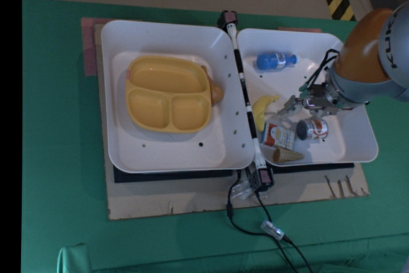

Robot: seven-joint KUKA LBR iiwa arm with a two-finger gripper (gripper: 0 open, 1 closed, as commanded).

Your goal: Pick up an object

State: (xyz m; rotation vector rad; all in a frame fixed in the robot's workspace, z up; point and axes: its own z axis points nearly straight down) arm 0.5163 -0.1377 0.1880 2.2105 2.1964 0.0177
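Although most print is too small to read, the letters "KU" show in dark type on the grey arm (383,54) just past its orange band, at the view's right. The left bin (121,137) holds a yellow divided tray (169,93) with a small brown object (216,94) touching its right edge. The right bin (358,137) holds a blue bottle (276,61) with a pale label near the top, a banana (262,107) beside the dividing wall, a red and white carton (279,135) whose printing I cannot read, a silver and red can (312,129) lying on its side, and an ice-cream cone (287,155) at the near edge. The gripper (295,103) hangs low between banana and can, above the carton; how wide it stands I cannot tell, and nothing shows held in it. Cables (255,214) trail off the bench's front.
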